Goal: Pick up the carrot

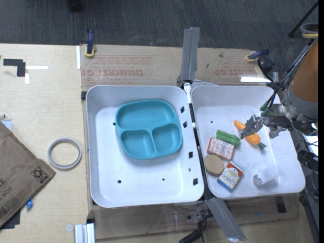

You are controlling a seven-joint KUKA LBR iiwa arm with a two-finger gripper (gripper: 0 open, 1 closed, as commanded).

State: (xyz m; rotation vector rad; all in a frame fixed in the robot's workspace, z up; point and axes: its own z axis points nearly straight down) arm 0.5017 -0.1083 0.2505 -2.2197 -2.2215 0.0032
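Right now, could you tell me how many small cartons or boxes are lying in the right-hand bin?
2. One carton lies just below the green vegetable; the other carton lies nearer the bin's front edge, beside the round brown piece. The gripper might hide something small.

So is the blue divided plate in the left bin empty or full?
Empty. The blue divided plate lies flat in the left bin, and all three compartments show bare blue bottom.
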